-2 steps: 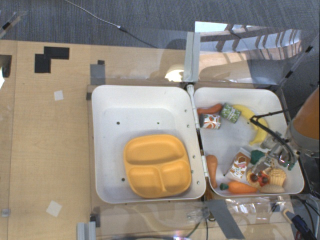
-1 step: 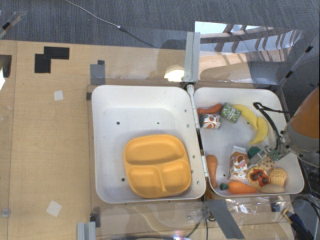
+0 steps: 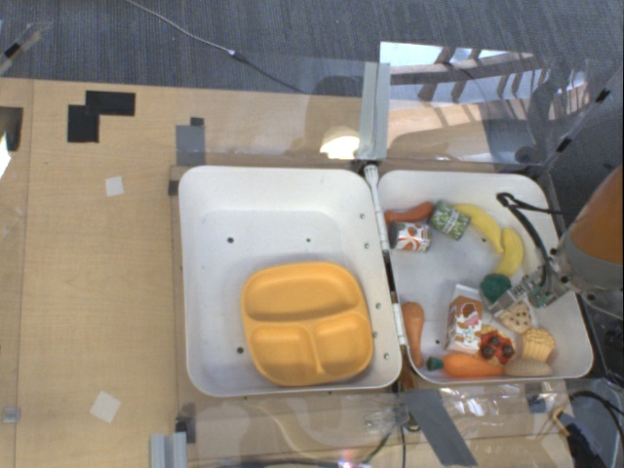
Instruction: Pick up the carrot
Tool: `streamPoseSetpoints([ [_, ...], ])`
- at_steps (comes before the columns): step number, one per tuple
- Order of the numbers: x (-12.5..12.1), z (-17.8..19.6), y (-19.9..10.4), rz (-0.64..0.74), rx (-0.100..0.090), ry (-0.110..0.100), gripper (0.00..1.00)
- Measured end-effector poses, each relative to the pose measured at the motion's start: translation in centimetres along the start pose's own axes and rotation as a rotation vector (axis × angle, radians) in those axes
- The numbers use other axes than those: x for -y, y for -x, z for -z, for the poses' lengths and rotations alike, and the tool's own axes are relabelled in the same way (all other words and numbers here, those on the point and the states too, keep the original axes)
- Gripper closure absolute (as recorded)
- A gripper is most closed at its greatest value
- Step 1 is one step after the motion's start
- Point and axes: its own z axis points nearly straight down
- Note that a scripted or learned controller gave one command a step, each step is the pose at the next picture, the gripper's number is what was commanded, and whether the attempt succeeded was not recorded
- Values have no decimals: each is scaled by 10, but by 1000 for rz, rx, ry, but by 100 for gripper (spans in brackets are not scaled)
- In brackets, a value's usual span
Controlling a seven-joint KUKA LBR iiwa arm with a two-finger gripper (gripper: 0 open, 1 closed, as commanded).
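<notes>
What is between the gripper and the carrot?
In the camera view, a snack packet with a red and white picture lies between the gripper and the carrot at the right bin's left wall.

Robotics lab; wooden bench; 2 white bins; cables

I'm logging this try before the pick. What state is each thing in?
Tray: lying flat in the left bin, nothing on it.
Carrot: lying against the right bin's left wall, untouched.
Banana: lying loose in the right bin.
Gripper: low over the right bin, far from the carrot.
Left bin: holds the tray.
Right bin: cluttered with toy food.
</notes>
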Motion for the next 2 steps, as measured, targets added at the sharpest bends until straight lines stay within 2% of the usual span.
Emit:
streamPoseSetpoints([
  [1,-12,66,8,415,-8,-5,100],
  [2,-86,161,49,493,-3,0,100],
])
